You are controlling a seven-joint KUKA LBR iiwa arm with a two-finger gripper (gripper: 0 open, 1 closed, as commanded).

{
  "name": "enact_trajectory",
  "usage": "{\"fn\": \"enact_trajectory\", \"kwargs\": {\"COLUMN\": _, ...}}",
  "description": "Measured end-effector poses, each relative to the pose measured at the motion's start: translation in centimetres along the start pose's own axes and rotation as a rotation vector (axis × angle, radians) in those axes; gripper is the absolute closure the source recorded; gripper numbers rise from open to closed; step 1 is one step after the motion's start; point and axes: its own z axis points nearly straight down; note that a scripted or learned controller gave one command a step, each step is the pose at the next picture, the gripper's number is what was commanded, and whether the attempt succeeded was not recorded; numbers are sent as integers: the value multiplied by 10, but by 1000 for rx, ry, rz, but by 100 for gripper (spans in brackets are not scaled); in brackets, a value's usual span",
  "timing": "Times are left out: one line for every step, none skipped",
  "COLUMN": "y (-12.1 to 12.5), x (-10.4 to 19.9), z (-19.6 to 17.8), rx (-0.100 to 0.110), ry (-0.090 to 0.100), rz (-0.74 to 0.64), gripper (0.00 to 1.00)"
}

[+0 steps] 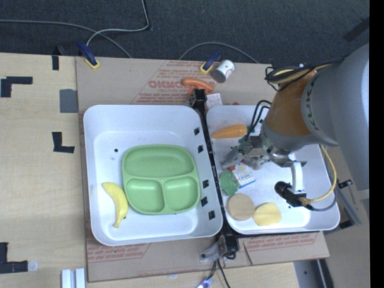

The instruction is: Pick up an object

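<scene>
One carrot (228,131) beside hand (239,153).

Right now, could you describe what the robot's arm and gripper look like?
The arm is bulky, smooth and grey, with an orange band above the wrist. Black and yellow cables loop alongside it. The gripper is a small metallic assembly of dark and silver parts.

Glossy white plastic bins (144,116), smooth matt green plastic tray (161,177), brown cardboard sheet (126,86), pale wood bench (36,179)

bench (36,161): cardboard sheet (138,83) on top, two white bins, left bin (99,161) and right bin (324,221), side by side on it.
</scene>
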Motion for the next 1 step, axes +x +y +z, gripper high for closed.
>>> {"fn": "enact_trajectory", "kwargs": {"y": 0, "x": -1, "z": -9, "rx": 0, "ry": -2, "rz": 1, "gripper": 100}}
